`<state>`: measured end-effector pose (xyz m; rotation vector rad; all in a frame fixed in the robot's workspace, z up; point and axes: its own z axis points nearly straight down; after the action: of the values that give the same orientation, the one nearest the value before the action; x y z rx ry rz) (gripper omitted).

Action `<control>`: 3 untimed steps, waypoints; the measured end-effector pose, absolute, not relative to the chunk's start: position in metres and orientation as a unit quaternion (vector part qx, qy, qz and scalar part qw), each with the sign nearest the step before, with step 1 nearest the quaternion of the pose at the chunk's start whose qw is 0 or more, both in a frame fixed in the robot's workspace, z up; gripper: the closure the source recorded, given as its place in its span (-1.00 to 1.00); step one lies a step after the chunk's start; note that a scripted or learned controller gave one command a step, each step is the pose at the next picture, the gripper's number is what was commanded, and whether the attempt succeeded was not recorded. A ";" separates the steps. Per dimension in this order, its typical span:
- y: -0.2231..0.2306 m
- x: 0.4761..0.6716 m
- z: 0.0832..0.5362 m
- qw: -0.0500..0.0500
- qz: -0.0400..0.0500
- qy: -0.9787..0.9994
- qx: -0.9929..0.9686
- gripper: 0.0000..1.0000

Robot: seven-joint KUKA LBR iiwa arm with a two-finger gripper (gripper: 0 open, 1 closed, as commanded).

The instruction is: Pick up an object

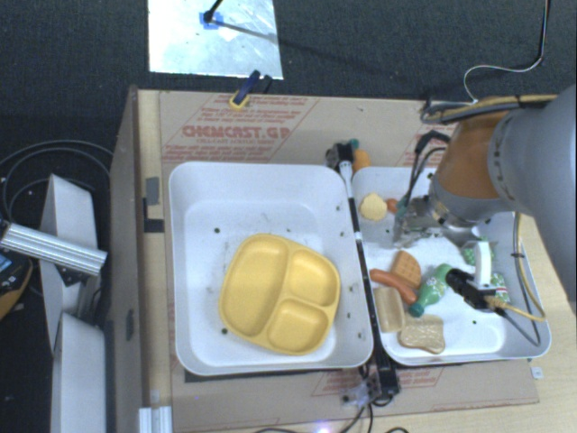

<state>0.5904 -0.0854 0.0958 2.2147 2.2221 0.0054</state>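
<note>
Two bins, and my gripper (407, 228) hung over the right bin (469, 339) near the yellow ball (373, 207), so I figured a straight drop onto one toy was best.

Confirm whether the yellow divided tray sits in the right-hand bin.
No: the yellow divided tray lies in the left bin, while the right bin holds the small food items.

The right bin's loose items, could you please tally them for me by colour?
Pale yellow: 1, the round pale yellow ball
Orange-red: 2, the waffle-patterned orange piece and the red sausage
Green: 1, the green toy bottle
Tan: 2, the flat tan slab and the tan bread slice
Total: 6
</note>
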 end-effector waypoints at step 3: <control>-0.120 0.666 0.082 -0.004 -0.004 0.707 0.707 -1.00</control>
<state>0.6657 -0.1203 0.0823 2.2272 2.2281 -0.0132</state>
